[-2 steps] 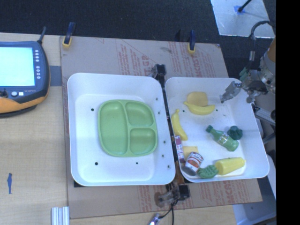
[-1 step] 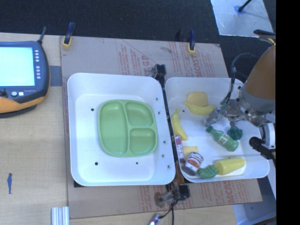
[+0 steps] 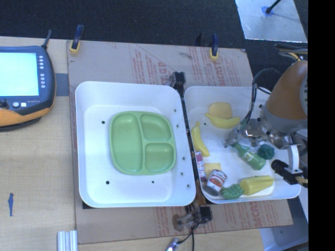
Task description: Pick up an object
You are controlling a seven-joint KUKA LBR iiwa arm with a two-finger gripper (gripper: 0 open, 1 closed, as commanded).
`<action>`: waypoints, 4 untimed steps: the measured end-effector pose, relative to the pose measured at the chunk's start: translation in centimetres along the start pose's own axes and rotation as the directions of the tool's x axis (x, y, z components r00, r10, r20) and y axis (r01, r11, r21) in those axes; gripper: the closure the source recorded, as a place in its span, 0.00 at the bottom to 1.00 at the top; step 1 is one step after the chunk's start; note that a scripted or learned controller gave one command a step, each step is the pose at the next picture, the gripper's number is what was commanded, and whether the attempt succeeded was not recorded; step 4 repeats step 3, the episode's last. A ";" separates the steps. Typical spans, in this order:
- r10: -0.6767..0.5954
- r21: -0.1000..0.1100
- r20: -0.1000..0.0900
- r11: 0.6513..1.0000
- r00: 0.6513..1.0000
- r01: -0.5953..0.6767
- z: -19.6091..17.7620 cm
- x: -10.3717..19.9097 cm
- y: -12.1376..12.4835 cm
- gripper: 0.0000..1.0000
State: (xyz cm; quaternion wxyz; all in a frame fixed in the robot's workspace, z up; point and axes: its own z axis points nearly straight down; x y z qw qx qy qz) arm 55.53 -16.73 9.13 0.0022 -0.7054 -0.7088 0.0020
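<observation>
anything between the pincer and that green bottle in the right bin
Nothing visible does. The pincer sits right at the top end of the green bottle, with bare bin floor around it; the yellow banana lies just behind.

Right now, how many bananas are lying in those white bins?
2, both in the right-hand bin: one banana along its left wall, another banana near the back beside a yellow lump. The arm may hide more.

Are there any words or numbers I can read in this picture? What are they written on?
No text can be read.
Brown cardboard sheet under the bins: red printed lettering, too blurred to read.
Small red-and-white can in the right bin: label too small to read.
Orange-edged handheld screen: blank white glare, buttons unreadable.
</observation>
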 end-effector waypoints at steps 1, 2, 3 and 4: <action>-0.002 0.002 0.001 1.000 1.000 0.002 -1.1 -0.1 0.0 1.00; -0.001 -0.003 0.000 1.000 1.000 0.001 -9.7 3.9 -4.1 1.00; -0.001 -0.003 -0.001 1.000 1.000 0.001 -12.1 10.7 -0.4 1.00; -0.001 -0.003 -0.001 1.000 1.000 0.001 -12.1 10.7 -0.4 1.00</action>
